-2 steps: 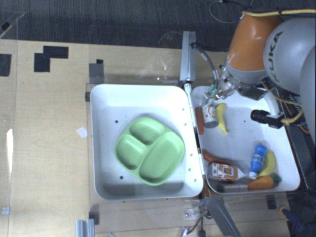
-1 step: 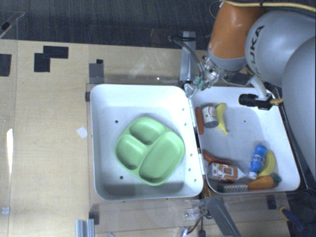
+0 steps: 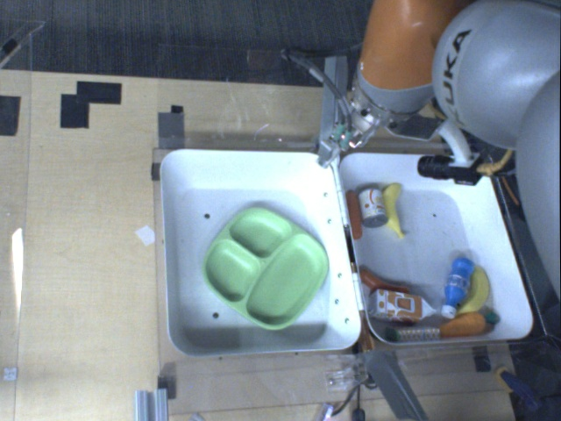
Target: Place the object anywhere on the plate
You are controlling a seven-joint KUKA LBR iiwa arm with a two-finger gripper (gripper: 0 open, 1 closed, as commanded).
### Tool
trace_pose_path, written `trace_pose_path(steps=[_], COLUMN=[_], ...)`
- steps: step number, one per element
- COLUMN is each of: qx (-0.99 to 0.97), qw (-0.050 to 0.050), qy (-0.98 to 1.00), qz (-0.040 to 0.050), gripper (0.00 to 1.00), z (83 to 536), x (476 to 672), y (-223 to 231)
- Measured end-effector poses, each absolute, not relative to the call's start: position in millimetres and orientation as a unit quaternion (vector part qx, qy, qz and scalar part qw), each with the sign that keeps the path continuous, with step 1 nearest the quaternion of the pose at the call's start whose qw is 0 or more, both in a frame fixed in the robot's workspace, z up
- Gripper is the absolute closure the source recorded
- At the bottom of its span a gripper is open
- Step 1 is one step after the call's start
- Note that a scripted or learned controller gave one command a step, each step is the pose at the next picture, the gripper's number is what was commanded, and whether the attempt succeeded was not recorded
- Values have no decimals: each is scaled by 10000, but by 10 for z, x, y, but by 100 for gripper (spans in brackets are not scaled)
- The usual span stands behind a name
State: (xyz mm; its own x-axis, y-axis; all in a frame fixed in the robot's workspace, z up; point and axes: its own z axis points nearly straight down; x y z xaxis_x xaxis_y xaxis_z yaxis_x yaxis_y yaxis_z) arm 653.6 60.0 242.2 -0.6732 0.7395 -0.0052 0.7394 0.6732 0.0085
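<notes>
Reaching in from the right, the grey arm poises its gripper above the bins' shared back edge, well away from the green three-compartment plastic plate; I can't tell its jaw state.

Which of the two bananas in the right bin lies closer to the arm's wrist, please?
The banana beside the small can, near the bin's far-left corner. The other banana lies at the near-right end, next to the blue bottle.
</notes>
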Motion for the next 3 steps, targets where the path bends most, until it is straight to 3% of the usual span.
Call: trace_pose_path(steps=[1, 2, 3], qx=[3000, 2225, 1371], qw=[24, 39, 50], qy=[9539, 9749, 9905], qz=[22, 25, 30], gripper=[100, 100, 100], z=[1946, 1571, 2590], x=[6152, 6602, 6239], y=[1642, 1711, 1995])
